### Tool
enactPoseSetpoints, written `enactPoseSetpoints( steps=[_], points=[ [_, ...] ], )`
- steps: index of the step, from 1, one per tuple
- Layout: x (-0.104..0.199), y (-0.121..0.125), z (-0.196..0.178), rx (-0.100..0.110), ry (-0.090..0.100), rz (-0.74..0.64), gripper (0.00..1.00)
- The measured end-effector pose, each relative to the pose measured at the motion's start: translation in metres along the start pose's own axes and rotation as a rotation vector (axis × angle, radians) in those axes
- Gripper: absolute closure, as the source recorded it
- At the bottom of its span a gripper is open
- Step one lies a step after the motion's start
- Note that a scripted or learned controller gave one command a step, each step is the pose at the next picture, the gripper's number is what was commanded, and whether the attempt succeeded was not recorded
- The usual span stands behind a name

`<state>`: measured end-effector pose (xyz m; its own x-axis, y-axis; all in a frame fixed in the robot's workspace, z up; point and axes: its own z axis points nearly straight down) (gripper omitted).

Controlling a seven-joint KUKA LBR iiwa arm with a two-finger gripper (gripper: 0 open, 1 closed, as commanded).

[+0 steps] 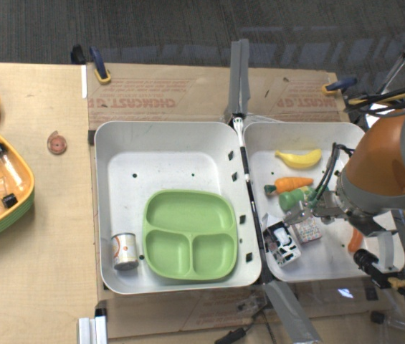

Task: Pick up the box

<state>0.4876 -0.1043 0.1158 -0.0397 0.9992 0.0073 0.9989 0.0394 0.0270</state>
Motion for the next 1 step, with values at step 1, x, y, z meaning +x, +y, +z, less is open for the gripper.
enactPoseSetpoints(
  steps=[1],
  points=[
    [-0.0007,-0.0011,0.0106,-0.005,-0.016,-0.033,0.00]
  ],
)
